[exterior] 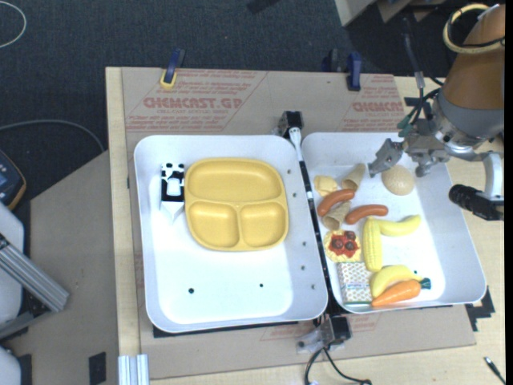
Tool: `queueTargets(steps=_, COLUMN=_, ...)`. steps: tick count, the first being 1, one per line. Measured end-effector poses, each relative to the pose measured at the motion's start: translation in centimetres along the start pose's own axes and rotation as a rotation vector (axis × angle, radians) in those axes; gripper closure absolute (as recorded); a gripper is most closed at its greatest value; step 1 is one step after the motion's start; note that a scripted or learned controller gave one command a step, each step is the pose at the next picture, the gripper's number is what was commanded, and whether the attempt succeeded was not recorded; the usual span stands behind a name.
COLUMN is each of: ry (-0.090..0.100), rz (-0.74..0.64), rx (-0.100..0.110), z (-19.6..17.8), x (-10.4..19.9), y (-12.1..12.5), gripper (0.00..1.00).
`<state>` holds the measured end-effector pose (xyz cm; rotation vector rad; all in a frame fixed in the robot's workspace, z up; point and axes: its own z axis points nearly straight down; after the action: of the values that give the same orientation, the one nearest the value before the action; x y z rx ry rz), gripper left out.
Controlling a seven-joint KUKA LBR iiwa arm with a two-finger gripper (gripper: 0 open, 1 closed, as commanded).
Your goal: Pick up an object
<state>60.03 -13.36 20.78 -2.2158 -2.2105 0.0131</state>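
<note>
gripper [398, 157]: hung low over the upper part of the right bin [469, 263], reached in from the right; fingers spread apart, nothing between them.
nearest object: pale round piece [398, 181], lay just below the gripper and near it; contact could not be told.
other candidates: two sausages [336, 201] [366, 212] left of the round piece; corn cob [373, 244] and a banana [400, 227] below them, touching or nearly so; second banana [391, 277] and a carrot [397, 292] at the lower edge; small red-topped tart [344, 245] beside the corn; pale pieces [326, 184] near the upper left corner.
left bin [156, 247]: held a yellow divided plate [236, 201] and a small black-and-white item [172, 183] at its left.
stage, as judged: hovered before a grasp, no object yet taken.
risk, round piece: likely to roll or squirt out if closed off centre, given the curved smooth surface.
risk, crowding: sausages and pale pieces lay close by; a finger landing on one could nudge the pile and leave the grasp closed on air.
risk, bin wall: upper rim sat near the gripper; a descent too far up could clip it.
risk, alignment: slanted view left the height over the piece uncertain, so closing too high seemed possible.
</note>
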Motion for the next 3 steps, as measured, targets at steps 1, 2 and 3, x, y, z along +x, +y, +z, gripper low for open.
queueTargets(steps=1, ry=-0.002, rz=-0.003, rx=-0.014, z=-0.8, x=0.0, y=0.3, gripper=0.0)
queueTargets(steps=2, ry=-0.001, rz=-0.003, rx=-0.009, z=3.6, x=0.4, y=0.7, gripper=0.0)
queueTargets(steps=3, ry=-0.001, rz=-0.002, rx=-0.008, z=7.9, x=0.4, y=0.5, gripper=0.0)
